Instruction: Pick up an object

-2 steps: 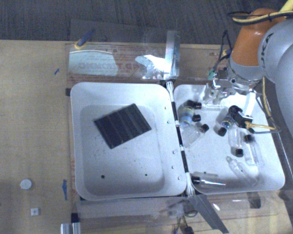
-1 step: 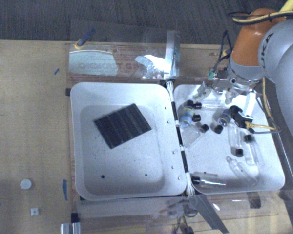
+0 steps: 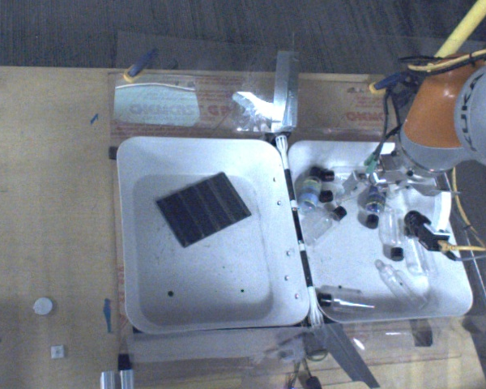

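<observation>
Item: dark ribbed rectangular pad (image 3: 203, 208), laid flat on the floor of the left bin (image 3: 138, 298), nearer that bin's far edge than its near edge. Long axis is set diagonally, running from the bin's near-left toward its far-right corner. Gripper (image 3: 389, 186) is located over the right bin (image 3: 454, 298), near its far edge, among small clear vials (image 3: 310, 190); well apart from the pad, across the shared bin wall. Gripper's grasp state: cannot be told.

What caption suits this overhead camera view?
Arm over right bin of small vials; dark ribbed panel in left bin.
</observation>
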Controlling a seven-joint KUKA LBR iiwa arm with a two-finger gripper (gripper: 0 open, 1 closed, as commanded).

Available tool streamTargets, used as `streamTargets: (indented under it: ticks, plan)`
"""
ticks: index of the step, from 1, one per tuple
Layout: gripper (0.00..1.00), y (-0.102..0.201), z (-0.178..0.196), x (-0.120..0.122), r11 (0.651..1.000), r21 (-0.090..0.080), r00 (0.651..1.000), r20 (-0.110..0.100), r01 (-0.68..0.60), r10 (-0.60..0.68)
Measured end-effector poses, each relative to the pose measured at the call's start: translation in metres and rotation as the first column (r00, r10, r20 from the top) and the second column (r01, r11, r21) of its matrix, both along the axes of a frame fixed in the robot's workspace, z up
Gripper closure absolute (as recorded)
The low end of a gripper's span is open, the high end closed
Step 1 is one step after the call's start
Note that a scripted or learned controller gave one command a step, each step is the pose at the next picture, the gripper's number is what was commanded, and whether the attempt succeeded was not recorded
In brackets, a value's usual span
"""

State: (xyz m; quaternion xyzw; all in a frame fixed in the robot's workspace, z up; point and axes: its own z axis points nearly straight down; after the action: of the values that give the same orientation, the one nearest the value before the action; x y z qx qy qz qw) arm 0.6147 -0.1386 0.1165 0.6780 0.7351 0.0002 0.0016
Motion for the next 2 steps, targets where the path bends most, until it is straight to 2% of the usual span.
streamTargets:
  ticks: [1,2]
  plan:
    - [0.00,-0.049,-0.030,-0.005,1.000,0.002,1.000,-0.002,-0.015,0.015]
    - [0.00,-0.021,0.006,0.046,0.998,0.000,0.998,0.002,-0.058,0.058]
